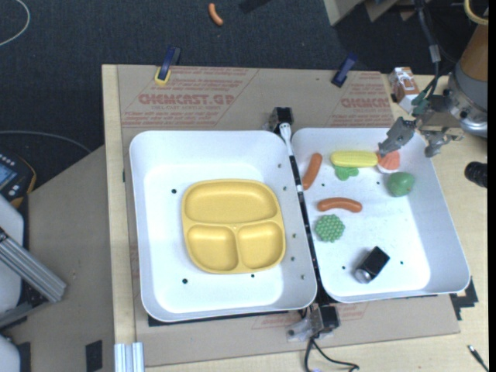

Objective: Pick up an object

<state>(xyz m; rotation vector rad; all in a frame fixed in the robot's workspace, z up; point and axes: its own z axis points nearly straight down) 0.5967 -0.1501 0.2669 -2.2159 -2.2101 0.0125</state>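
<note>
The gripper (391, 149) hangs low over the far right corner of the right bin (434, 262), its fingers right at a small red-orange piece (390, 161) that lies touching the right end of a yellow corn cob (353, 159). Whether the fingers are spread or pinched together I cannot tell; they blur into one grey shape, and nothing is plainly caught between them. That red piece looks like the thing being gone for, so the step in hand seems to be the approach or the first closing, not yet a lift. Crowded near it are a round green piece (401, 184) just toward the near edge and a small green scrap (346, 172) under the corn. Farther along the bin lie two sausages, one tilted (311, 170) by the dividing wall and one flat (339, 204), then a bumpy green ball (329, 228) and a black block (372, 263) toward the near edge. The left bin (155, 208) carries a yellow divided tray (232, 225). The next move calls for a firm close on the red piece alone, without snagging the corn, then a straight lift clear of the bin wall.
</note>
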